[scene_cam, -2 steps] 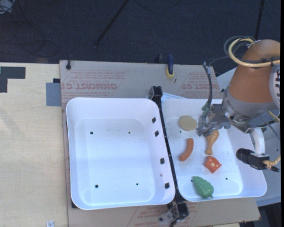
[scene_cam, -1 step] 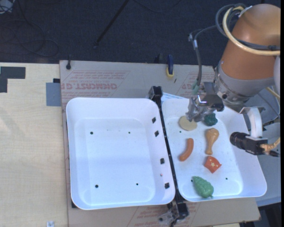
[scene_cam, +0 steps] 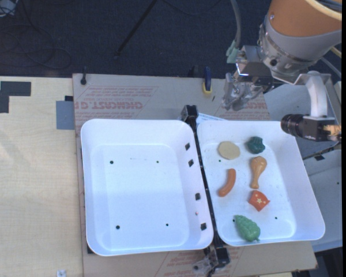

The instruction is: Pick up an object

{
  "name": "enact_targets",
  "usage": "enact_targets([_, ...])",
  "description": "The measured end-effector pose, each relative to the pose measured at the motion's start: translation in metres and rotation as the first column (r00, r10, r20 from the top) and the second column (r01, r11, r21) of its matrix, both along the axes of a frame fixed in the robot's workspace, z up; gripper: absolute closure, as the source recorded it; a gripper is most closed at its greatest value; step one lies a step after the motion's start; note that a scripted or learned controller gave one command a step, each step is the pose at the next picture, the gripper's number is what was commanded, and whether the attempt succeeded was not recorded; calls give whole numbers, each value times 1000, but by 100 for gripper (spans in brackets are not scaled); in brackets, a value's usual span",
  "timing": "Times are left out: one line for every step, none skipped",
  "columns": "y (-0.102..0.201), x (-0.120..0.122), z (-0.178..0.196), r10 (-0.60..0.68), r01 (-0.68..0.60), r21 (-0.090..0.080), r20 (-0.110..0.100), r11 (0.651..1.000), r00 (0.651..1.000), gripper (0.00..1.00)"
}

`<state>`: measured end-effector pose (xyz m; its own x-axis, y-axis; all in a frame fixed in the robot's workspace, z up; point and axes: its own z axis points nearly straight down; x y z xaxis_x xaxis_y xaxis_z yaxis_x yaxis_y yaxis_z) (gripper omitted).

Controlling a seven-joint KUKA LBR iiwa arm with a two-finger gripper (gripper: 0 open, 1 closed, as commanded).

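The right bin (scene_cam: 300, 172) holds several toy foods: a beige round piece (scene_cam: 229, 150), a dark teal lump (scene_cam: 255, 145), a tan drumstick (scene_cam: 257, 171), an orange-red sausage (scene_cam: 227, 182), a red-orange block (scene_cam: 258, 200) and a green leafy piece (scene_cam: 247, 228). My gripper (scene_cam: 237, 98) hangs above the bench behind the right bin's far edge, well clear of all the objects. Nothing is seen between its fingers.
The left bin (scene_cam: 92, 183) stands beside the right one, joined by a black clamp strip (scene_cam: 197, 178). Both rest on a brown cardboard sheet (scene_cam: 132, 100). A blue-and-yellow clip (scene_cam: 207, 82) stands at the board's far edge, near the gripper.
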<state>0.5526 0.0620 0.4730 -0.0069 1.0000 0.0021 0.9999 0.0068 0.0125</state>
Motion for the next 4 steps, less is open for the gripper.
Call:
enact_targets([75, 14, 9, 0, 0, -1, -14, 1000, 1000, 100])
enact_targets([135, 45, 18, -1, 1, -2, -15, 1000, 1000, 100])
enact_targets([183, 78, 0, -4, 4, -3, -15, 1000, 1000, 100])
enact_targets([181, 4, -131, -4, 4, -9, -32, 1000, 999, 100])
